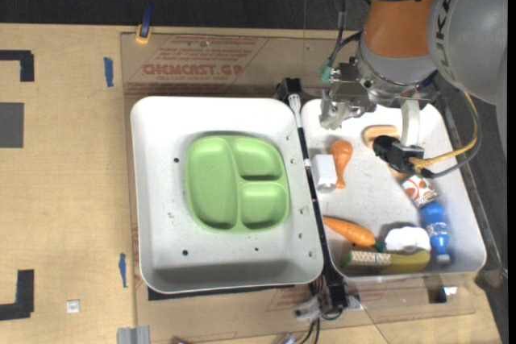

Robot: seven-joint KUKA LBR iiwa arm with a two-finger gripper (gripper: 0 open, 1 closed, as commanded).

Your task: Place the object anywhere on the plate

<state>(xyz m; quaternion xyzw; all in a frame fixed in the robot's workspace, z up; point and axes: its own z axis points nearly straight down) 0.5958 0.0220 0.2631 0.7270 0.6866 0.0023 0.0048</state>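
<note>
We see the green plate (238, 181), a divided one with three compartments, lying flat in the middle of the left bin (153, 125) on the counter (64, 173). The arm (419, 4) reaches in from the right, and its tool (333, 118) hangs over the upper left corner of the right bin (371, 193), close to the black strip (305, 165) between the two bins. From this slanted view we cannot tell whether the tool is released or clenched.

All the loose things lie in the right bin, apart from the plate. Just below the tool lies an orange piece, perhaps a toy drumstick (343, 159), with a small white block (325, 172) touching its left side. A tan crescent-shaped piece (379, 133) sits to the right of the tool. Further down the right side we see a red-and-white patterned item (419, 190) and, just below it, a blue bottle (435, 225). A carrot (351, 231) lies tilted near the bin's lower left. Beside it a white lump (407, 238) rests above a long yellow-green piece (391, 259) along the bin's near wall.
</note>
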